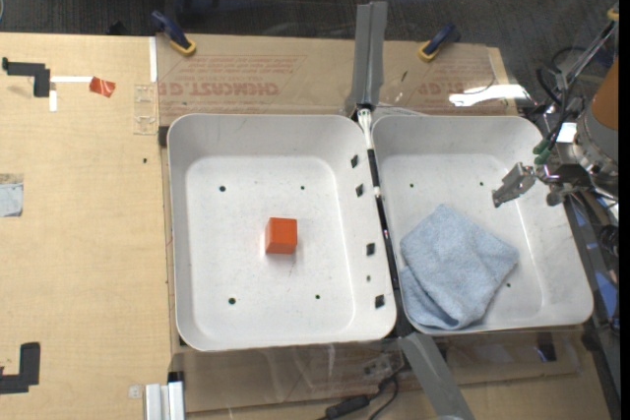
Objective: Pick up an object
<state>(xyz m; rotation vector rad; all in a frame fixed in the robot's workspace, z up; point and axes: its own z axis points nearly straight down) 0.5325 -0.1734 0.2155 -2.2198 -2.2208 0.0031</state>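
Camera view from above takes in the counter, a pale wooden surface running off toward nine o'clock, with a sheet of brown cardboard laid under the bins at twelve o'clock and held by two clamps with orange tips.

Two shallow white bins sit side by side, their inner rims touching along a grey divider bar. The left bin fills the middle of the scene; the right bin lies toward three o'clock.

The arm enters at three o'clock, its wrist standing over the right bin's far right rim. The hand hangs over the upper right part of the right bin, pointing toward nine o'clock. One grey finger shows clearly, angled down and left; whether the hand is open or closed I cannot tell, since its other side is lost among the wrist parts. Nothing shows against the visible finger.

A light blue-grey cloth lies crumpled in the right bin, toward its six o'clock edge and near the divider, well apart from the hand and at about seven o'clock from it.

An orange-red block rests alone near the middle of the left bin, slightly toward six o'clock, well apart from every rim.

A small red scrap lies on the counter at about ten o'clock, beside a strip of white tape and a black bracket.
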